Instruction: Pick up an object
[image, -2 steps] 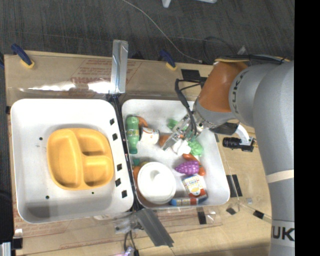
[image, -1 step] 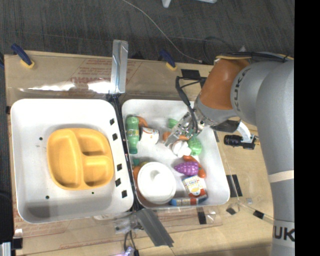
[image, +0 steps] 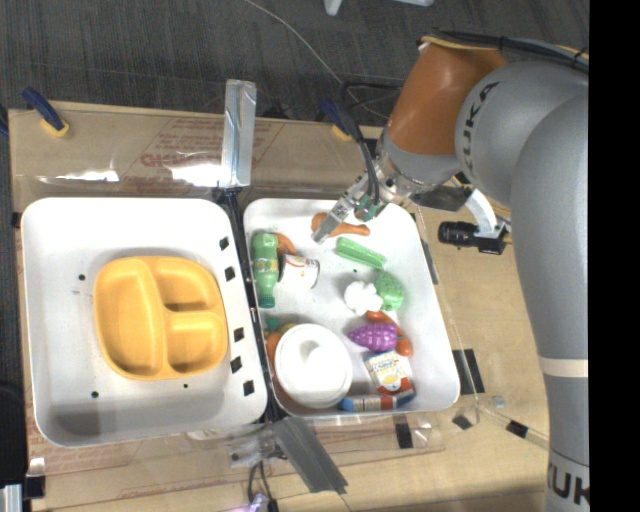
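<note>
Near the back rim of the right bin (image: 432, 300), an orange carrot-like toy (image: 345, 228) is lying flat on the white floor, and this seems to be the piece the arm is going for. Its long axis is running roughly left to right across the view, tilted a little, with one end hidden under the claw (image: 345, 215). Which end is the tip is too small to make out.

Directly over that toy, the claw is hanging low, its fingers appearing slightly spread and angled down toward the left. Nothing is showing between them, so I judge that no grasp is made yet; whether they are touching the toy I cannot tell. The pick looks to be at the descent or closing stage, with the closing and the lift left to do.

Just in front of the orange toy, a green pod-shaped toy (image: 360, 253) is lying at a slant. Further out, a green bottle (image: 264, 266) is lying along the left wall, a white bowl (image: 312, 364) is sitting at the front, and a purple grape cluster (image: 374, 335) is resting beside it.

Across the divider, the left bin (image: 60, 240) is holding a yellow divided tray (image: 160, 315). Both bins are resting on the table (image: 490, 330), and the grey arm with its orange band (image: 440, 95) is reaching in from the right.
</note>
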